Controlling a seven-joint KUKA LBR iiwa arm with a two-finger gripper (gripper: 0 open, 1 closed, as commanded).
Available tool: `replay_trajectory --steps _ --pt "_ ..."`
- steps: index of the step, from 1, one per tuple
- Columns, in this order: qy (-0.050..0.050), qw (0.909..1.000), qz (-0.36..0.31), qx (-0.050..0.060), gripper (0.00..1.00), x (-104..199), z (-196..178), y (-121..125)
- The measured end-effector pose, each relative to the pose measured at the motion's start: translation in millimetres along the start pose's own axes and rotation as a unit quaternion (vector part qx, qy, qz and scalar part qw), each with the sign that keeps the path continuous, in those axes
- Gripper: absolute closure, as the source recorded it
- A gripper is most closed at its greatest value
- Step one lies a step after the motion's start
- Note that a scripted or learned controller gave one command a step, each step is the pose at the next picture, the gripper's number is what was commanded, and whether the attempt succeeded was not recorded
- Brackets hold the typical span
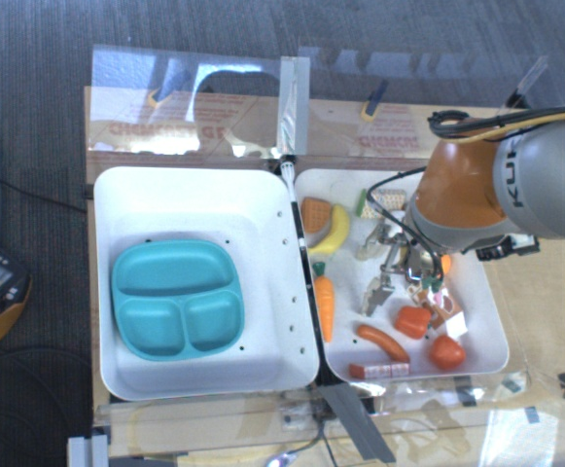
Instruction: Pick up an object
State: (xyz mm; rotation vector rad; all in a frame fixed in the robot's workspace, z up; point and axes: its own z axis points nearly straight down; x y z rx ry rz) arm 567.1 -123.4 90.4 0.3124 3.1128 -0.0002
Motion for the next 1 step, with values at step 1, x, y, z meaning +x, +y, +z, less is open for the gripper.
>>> replay_trajectory --steps 1 --pt "-0.019 0.9995 0.026 0.0 0.0 70.1 -6.9 0.6"
